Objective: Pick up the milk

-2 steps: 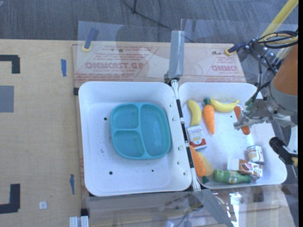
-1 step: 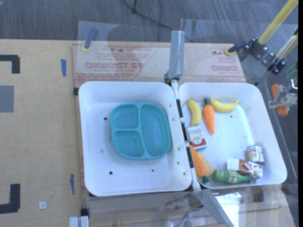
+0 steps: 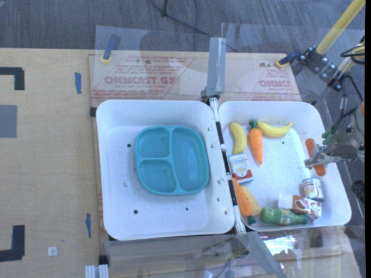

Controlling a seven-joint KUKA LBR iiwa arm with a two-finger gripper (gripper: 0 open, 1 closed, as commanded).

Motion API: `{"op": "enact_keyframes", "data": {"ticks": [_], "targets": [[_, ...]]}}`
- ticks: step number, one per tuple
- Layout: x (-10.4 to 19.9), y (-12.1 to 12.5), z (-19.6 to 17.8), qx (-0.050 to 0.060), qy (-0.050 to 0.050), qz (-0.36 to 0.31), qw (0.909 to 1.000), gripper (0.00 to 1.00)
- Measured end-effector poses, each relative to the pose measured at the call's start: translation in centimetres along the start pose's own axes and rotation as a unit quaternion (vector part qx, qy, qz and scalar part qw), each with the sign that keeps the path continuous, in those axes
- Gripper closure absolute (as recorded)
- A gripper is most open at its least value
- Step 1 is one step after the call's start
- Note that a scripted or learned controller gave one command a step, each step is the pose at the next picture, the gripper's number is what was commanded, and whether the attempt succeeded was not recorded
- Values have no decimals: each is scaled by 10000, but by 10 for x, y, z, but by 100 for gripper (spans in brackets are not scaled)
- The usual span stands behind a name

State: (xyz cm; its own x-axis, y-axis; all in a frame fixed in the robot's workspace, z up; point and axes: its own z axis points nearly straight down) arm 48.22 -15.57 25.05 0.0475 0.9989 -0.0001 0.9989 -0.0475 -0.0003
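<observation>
The milk [image 3: 240,167] is a small white carton with a red end. It lies in the right bin [image 3: 278,112], against the bin's left wall and just below a banana. My gripper [image 3: 320,157] hangs over the right bin's right side, well to the right of the milk. It is next to a red-orange item [image 3: 311,148] near the rim. Nothing shows between the gripper and the milk but bare bin floor.
The right bin also holds two bananas [image 3: 237,136], a carrot [image 3: 256,145], an orange piece [image 3: 246,200], a green bottle [image 3: 282,216], a can [image 3: 311,188] and a brown-and-white packet [image 3: 304,205]. A teal divided plate [image 3: 172,159] lies in the left bin [image 3: 116,172].
</observation>
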Motion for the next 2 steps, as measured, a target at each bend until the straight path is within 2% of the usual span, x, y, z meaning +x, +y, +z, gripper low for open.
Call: {"op": "enact_keyframes", "data": {"ticks": [1,2], "targets": [[-36,-1,143,-11,-2,-406,9992,0],[-13,2,162,-77,-33,-1128,9936,0]]}}
